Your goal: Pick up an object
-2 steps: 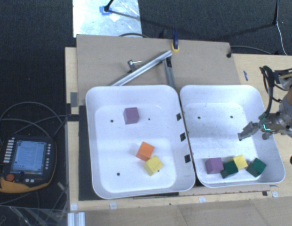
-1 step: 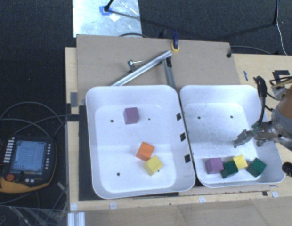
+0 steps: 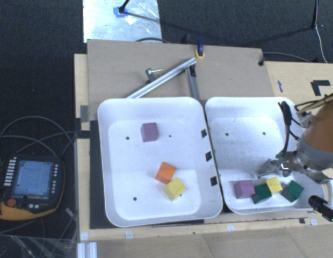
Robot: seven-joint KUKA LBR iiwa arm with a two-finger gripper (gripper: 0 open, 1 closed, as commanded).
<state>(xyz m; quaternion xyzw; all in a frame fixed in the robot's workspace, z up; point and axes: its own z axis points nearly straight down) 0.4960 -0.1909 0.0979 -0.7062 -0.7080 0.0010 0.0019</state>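
Purple blocks (image 3: 150,131), two; green blocks (image 3: 291,190), two

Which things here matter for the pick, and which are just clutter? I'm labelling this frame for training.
For the job:
pincer
purple block, dark green block, yellow block, green block in the right bin
purple cube, orange cube, yellow cube in the left bin

Lying about:
teach pendant
metal rod

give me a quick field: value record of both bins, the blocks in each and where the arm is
left bin: purple block, orange block, yellow block
orange and yellow: touching
right bin: purple block, dark green block, yellow block, green block
arm: over right bin's right edge
gripper: just above the right bin's block cluster
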